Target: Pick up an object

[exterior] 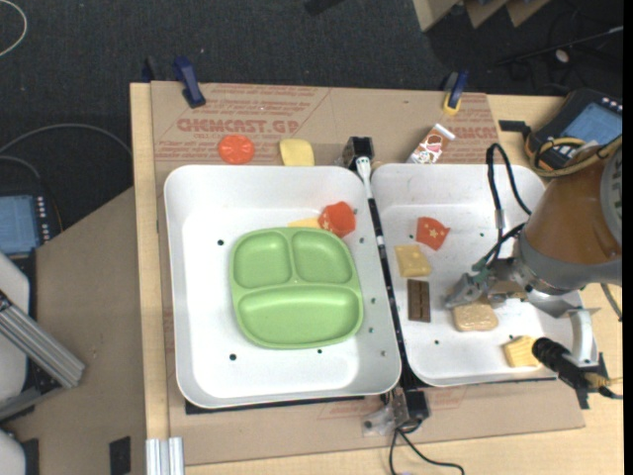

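In the right bin (450, 181) lie a red piece (431, 232), a tan cracker (412, 260), a dark brown bar (419, 300), a tan biscuit-like piece (476, 318) and a small yellow wedge (519, 352). My gripper (478, 287) hangs low over the bin's middle right, just above and touching or nearly touching the far edge of the tan biscuit. The grey wrist with its orange band (579, 216) reaches in from the right and hides the bin's right side. Nothing is visibly held.
The left bin (193, 265) holds a green divided plate (295, 287) and an orange-red piece (338, 218) at the plate's far corner. Behind the bins, an orange disc (236, 148), a yellow block (297, 152) and a small wrapped packet (431, 145) lie on the board.
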Available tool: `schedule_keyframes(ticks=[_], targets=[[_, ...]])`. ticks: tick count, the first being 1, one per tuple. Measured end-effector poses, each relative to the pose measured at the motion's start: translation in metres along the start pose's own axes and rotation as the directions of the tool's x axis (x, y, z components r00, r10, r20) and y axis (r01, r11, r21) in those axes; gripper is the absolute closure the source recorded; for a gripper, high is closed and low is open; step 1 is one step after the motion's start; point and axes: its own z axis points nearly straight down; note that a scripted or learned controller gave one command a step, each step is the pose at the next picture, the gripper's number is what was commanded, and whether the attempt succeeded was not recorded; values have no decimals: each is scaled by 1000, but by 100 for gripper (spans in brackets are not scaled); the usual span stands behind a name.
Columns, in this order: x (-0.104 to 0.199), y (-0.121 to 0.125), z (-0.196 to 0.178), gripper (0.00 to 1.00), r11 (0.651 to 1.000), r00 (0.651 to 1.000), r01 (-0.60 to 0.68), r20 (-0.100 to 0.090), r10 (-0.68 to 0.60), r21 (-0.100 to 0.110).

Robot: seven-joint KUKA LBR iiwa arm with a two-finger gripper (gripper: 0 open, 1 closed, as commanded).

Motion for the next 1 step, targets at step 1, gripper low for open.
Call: schedule_keyframes(ticks=[1], targets=[[79, 28, -95, 100, 1000, 1000, 11, -2, -11, -7]])
